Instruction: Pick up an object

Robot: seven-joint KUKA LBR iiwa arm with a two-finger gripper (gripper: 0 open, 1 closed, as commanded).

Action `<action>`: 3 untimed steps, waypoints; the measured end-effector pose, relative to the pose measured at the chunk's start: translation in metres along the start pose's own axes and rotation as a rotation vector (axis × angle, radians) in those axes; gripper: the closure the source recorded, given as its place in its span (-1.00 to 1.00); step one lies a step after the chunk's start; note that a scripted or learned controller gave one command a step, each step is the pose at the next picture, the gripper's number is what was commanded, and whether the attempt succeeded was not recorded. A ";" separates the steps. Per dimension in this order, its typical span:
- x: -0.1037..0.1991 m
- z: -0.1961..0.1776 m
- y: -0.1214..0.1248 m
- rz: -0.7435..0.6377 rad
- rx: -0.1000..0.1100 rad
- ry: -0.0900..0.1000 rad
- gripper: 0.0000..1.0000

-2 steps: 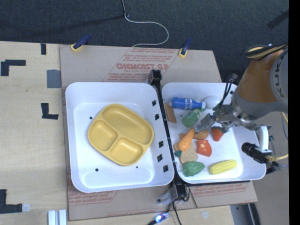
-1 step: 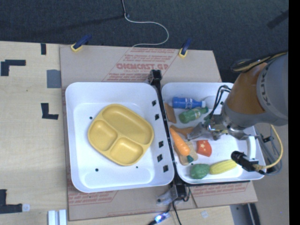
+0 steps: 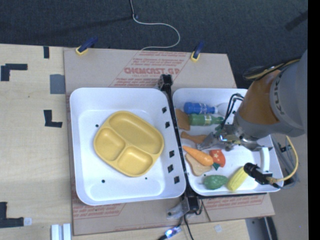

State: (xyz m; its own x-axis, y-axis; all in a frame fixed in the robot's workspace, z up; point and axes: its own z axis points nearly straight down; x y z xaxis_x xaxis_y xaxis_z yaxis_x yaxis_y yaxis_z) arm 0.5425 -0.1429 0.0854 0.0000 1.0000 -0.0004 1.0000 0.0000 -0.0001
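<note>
The right bin (image 3: 235, 94) holds several toy foods: a blue bottle (image 3: 197, 108), a green bottle (image 3: 205, 119), an orange carrot (image 3: 198, 155), a red piece (image 3: 218, 157), a tan bread-like piece (image 3: 198, 167), a green vegetable (image 3: 214, 182) and a yellow corn cob (image 3: 236, 178). My gripper (image 3: 221, 138) hangs low over the middle of this bin, just above the red piece and right of the carrot. The arm's grey and orange wrist covers the bin's right part. How its tips stand is hidden by the wrist and clutter.
The left bin (image 3: 85, 134) holds a yellow divided plate (image 3: 128, 142). A black divider clip (image 3: 165, 81) sits between the bins at the back. Both bins rest on a cardboard sheet (image 3: 150, 69) with clamps at its far edge. A white cable (image 3: 150, 24) lies behind.
</note>
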 end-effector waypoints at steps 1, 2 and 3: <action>0.000 -0.010 0.000 -0.002 -0.002 -0.001 1.00; -0.005 -0.067 0.009 -0.001 -0.004 -0.001 1.00; -0.012 -0.117 0.002 0.000 -0.003 -0.001 1.00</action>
State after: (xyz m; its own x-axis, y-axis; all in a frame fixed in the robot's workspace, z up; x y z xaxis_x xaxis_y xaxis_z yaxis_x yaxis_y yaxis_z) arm 0.5447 -0.1547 0.2021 0.0000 1.0000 -0.0012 1.0000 0.0000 0.0032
